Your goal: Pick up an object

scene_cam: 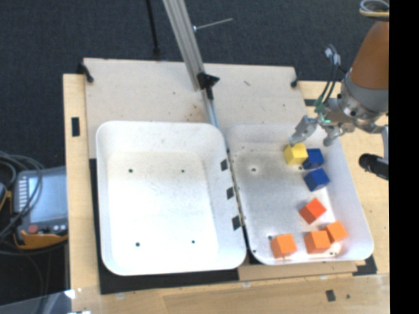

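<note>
Approach only; I had nothing lifted yet.
Two-finger gripper (315, 132) hung spread and unloaded above small yellow cube (296, 154) in right-hand shallow white bin (262, 195); grasp remained.

The left bin (163, 195) offers unobstructed floor. In the right bin (262, 195), the 9 o'clock half is free. Blocks crowd the 3 o'clock side: the yellow block (296, 154) touches a blue block (313, 157); orange blocks (317, 241) cluster at 5 o'clock. A slanted metal rail (186, 38) crosses at 12 o'clock.
</note>
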